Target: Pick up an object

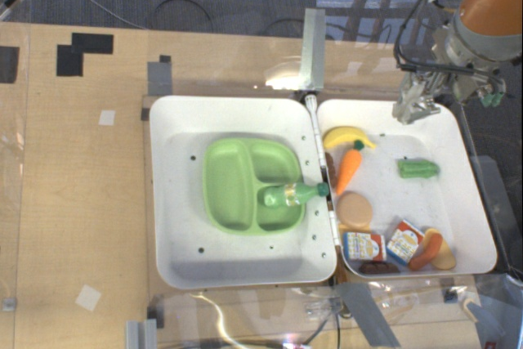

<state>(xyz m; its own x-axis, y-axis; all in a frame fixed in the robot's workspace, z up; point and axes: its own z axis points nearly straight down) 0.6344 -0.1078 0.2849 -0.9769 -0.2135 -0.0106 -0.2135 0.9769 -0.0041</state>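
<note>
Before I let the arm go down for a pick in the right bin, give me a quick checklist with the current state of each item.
1. Hand over the right bin: ok, above its far right corner.
2. Hand carrying nothing: ok, nothing shows between its fingers.
3. Finger opening: cannot tell.
4. An isolated target: ok, the green pickle lies alone on bare floor.
5. Crowded items to avoid: not ok, the banana and carrot touch, and the cartons are packed together in the near corner.
6. Green bottle: not ok, it lies across the divider from the green plate.
</note>
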